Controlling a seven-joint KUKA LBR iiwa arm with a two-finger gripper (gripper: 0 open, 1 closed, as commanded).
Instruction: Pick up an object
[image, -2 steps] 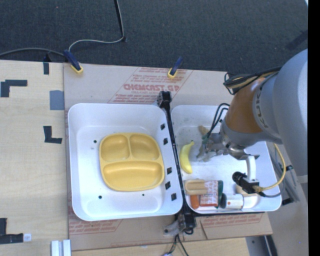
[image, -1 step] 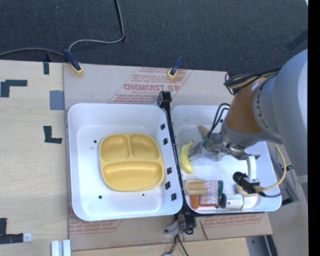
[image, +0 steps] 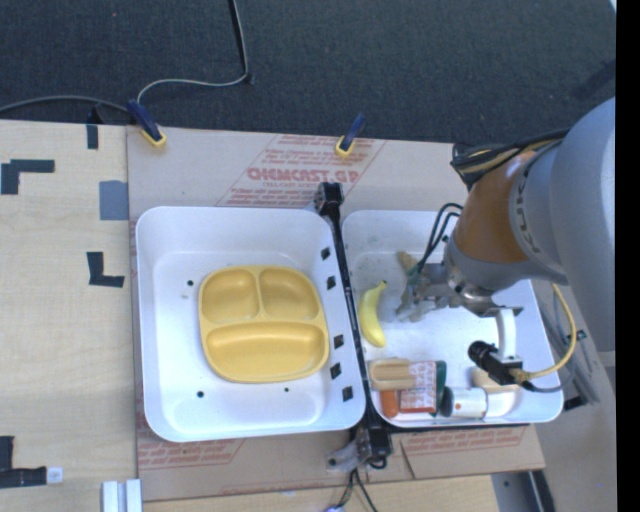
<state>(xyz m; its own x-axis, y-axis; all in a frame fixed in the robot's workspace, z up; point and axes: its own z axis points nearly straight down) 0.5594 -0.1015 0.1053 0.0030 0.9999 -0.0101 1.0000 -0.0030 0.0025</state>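
two shallow white bins sit side by side: the left bin (image: 160, 330) and the right bin (image: 540, 405). the left one holds a single yellow divided plate (image: 264, 324), three compartments, lying flat near its middle. the right one holds one banana (image: 372, 316), small, yellow and curved, lying along the bin's 9 o'clock wall, plus a cluster at 6 o'clock: one tan block (image: 391, 373), one red-and-white packet (image: 420, 390) touching it, and a white bottle-like thing (image: 478, 402) with an orange tip, though its shape is hard to make out. one tan scrap (image: 408, 262) lies toward 11 o'clock.

the gripper (image: 414, 303) hangs low over the right bin's centre, just beside the banana at its 3 o'clock, apart from it as far as can be seen. whether the claw is spread or clenched i cannot tell; nothing is seen grasped in it.
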